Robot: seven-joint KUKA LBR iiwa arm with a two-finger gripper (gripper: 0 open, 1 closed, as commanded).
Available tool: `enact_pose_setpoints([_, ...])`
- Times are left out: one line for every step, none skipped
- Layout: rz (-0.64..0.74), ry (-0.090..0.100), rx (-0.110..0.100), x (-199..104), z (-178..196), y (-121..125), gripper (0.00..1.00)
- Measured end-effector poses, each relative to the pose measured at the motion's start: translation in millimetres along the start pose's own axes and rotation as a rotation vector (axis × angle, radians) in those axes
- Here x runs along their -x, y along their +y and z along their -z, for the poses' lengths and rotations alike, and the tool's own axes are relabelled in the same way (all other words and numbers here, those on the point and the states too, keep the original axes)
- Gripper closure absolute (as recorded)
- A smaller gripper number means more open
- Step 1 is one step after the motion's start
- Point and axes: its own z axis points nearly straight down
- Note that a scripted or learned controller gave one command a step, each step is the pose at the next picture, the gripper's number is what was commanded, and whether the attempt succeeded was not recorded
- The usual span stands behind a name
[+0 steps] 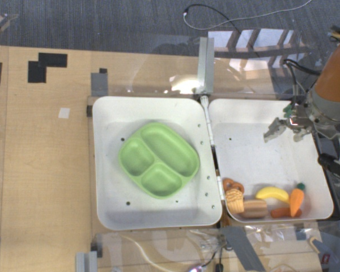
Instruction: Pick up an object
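My gripper (285, 131) hangs above the back right part of the right bin (249, 152), its two grey fingers spread open with nothing between them. Along that bin's front edge lies a cluster of toy foods: a yellow banana (272, 194), an orange carrot (296, 200) with a green top, a tan waffle-cone piece (234, 197), a brown cylinder (254, 208) and a small red piece (279, 212). The gripper is well behind them and apart from all of them.
The left bin (107, 152) holds a green divided plate (158, 158) with three compartments. A metal post (205, 61) rises behind the wall where the two bins meet. Cables and a frame lie behind the right bin.
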Motion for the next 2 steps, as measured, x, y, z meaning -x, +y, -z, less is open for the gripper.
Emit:
enact_pose_setpoints([0.039,0.000,0.002,-33,-96,-21,0.00])
enact_pose_setpoints([-0.152,-0.001,0.011,13,-101,-77,0.00])
